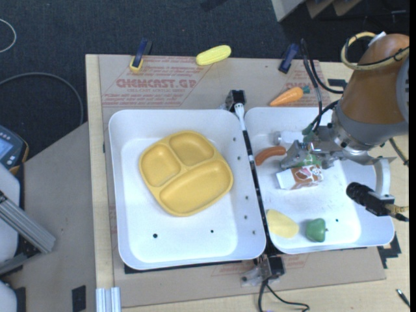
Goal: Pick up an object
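Nearest the camera in the right bin [364, 239] lie a yellow piece [281, 224] and a green pepper [316, 229]. Farther back a small packet [301, 177] lies just under the gripper [305, 153], beside a sausage [270, 153]. I cannot tell the gripper's state. A good grasp likely means descending squarely over 1 item, clear of its neighbours. The left bin [130, 233] holds a yellow plate [186, 172].

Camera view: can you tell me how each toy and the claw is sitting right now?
Yellow divided plate: flat in the left bin, nothing on it.
Sausage: lying in the right bin.
Packet: lying flat below the claw.
Green pepper: resting beside the yellow piece.
Carrot: lying outside the bins.
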You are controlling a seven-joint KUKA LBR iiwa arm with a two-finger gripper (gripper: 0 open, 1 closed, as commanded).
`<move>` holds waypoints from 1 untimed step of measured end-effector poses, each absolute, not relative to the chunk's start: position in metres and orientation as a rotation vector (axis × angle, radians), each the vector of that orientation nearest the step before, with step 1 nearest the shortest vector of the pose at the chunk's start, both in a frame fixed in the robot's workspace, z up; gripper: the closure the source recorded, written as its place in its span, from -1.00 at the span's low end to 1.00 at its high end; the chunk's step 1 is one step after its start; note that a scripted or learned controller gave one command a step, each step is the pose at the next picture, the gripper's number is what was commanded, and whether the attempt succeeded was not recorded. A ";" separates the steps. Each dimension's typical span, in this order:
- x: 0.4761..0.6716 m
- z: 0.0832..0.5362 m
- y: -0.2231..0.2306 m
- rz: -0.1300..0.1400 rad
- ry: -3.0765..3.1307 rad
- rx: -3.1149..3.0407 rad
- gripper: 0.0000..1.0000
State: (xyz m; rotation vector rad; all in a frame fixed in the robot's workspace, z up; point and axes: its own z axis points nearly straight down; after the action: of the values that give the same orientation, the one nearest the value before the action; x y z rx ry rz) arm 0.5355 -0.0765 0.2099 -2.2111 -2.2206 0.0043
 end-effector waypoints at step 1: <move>0.480 0.260 -0.104 0.000 -2.216 -2.226 -1.00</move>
State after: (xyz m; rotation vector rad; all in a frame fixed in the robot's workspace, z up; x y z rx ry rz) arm 0.4805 -0.1044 0.2601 -2.2258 -2.2164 0.0004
